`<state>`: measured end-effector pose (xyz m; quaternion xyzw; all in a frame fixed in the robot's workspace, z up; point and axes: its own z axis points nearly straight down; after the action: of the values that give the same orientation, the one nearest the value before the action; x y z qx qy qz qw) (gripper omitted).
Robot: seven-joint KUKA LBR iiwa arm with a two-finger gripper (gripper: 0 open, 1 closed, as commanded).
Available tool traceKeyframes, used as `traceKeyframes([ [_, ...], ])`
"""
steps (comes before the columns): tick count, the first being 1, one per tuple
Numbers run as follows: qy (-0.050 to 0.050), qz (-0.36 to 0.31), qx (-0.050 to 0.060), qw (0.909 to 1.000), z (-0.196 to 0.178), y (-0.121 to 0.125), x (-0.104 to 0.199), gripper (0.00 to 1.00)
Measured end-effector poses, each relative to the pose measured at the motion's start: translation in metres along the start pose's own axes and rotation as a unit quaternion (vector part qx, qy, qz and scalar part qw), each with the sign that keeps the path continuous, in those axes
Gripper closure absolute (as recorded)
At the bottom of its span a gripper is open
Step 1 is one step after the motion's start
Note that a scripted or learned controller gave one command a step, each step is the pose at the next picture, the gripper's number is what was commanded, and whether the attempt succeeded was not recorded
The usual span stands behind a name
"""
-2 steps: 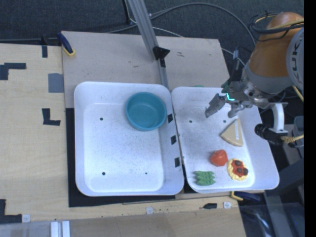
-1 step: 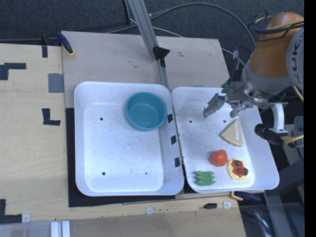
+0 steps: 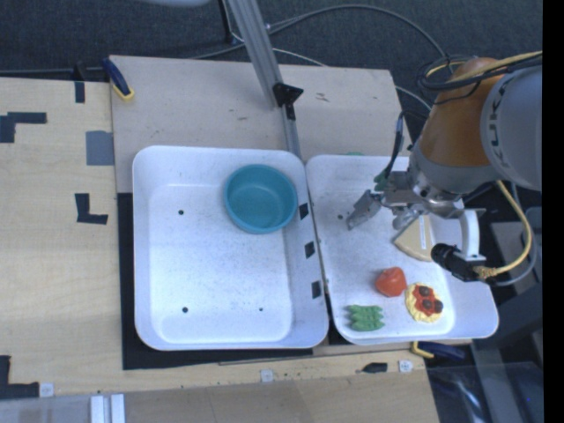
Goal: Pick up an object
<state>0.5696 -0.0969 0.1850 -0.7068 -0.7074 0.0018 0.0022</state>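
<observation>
My gripper (image 3: 366, 203) hangs over the upper middle of the right bin (image 3: 339, 263), open, with nothing between its fingers. Lower in that bin lie a red round object (image 3: 390, 281), a green lumpy object (image 3: 365, 317) and a yellow disc with red spots (image 3: 424, 303). A beige wedge (image 3: 412, 241) sits just right of the gripper, partly under the wrist. The red object is about a hand's width below and to the right of the fingertips.
A blue bowl (image 3: 260, 198) stands in the upper part of the left bin (image 3: 176, 263). A metal pole (image 3: 264, 51) slants down to the ridge between the bins. Cables (image 3: 507, 263) loop off the arm at the right.
</observation>
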Motion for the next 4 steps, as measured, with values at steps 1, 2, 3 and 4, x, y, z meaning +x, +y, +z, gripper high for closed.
traceKeyframes([
  [1,0.0,0.0,0.0,1.0,0.045,-0.003,0.007,0.0],
  [2,0.0,0.0,-0.002,1.0,0.097,-0.003,0.007,0.0],
  [3,-0.001,0.0,-0.004,1.0,0.084,-0.002,0.007,1.0],
  [4,0.0,0.0,-0.004,1.0,0.038,0.007,0.005,1.0],
])
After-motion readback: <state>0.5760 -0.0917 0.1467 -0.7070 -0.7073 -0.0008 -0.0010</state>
